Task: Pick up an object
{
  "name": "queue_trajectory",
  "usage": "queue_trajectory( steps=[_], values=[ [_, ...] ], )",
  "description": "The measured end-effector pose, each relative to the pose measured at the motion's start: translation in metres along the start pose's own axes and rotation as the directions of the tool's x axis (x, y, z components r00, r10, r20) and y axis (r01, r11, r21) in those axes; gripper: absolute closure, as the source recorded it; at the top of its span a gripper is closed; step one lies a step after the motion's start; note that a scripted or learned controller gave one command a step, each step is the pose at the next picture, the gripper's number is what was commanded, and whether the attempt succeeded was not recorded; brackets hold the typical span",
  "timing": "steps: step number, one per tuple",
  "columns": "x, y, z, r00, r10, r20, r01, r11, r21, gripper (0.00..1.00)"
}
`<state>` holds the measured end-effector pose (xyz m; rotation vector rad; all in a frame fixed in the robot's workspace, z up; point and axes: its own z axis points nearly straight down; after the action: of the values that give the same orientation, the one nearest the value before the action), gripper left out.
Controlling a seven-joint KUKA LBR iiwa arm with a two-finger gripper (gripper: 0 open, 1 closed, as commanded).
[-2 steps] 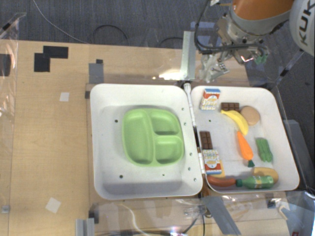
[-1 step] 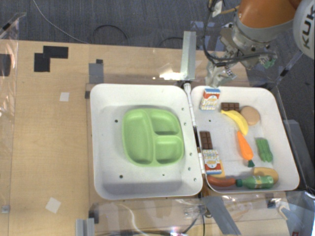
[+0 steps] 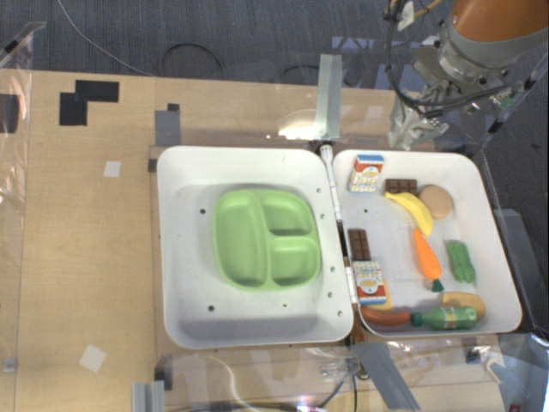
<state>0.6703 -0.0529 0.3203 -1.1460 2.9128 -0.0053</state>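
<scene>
The right bin (image 3: 489, 204) holds several toy foods. A small red and white carton (image 3: 366, 173) lies at its far left, beside a chocolate bar (image 3: 401, 186). A yellow banana (image 3: 413, 211) rests against a tan round bun (image 3: 436, 201). Nearer lie an orange carrot (image 3: 427, 256), a green pickle (image 3: 461, 261), a second chocolate bar (image 3: 358, 245) and another carton (image 3: 370, 283). A red sausage (image 3: 388, 318), a green bottle (image 3: 446, 318) and a yellow-brown piece (image 3: 463, 300) line the near wall. My gripper (image 3: 418, 128) hangs over the bin's far rim, above the items, touching none of them.
The left bin (image 3: 180, 256) holds a green divided plate (image 3: 264, 237). A grey metal post (image 3: 329, 93) stands at the back between the bins. Cables trail from the arm's orange wrist (image 3: 493, 11) at top right. Wooden bench surface stretches to the left.
</scene>
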Motion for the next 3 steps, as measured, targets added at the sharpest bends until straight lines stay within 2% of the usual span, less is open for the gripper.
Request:
queue_trajectory(
  steps=[1, 2, 3],
  values=[
    [-0.063, 0.068, -0.008, 0.998, -0.056, 0.003, 0.056, 0.998, -0.003, 1.0],
    [-0.063, 0.065, -0.023, 0.999, -0.053, 0.013, 0.053, 0.999, 0.005, 1.0],
    [-0.039, 0.043, 0.035, 0.973, -0.232, -0.001, 0.232, 0.973, -0.003, 1.0]
  ],
)
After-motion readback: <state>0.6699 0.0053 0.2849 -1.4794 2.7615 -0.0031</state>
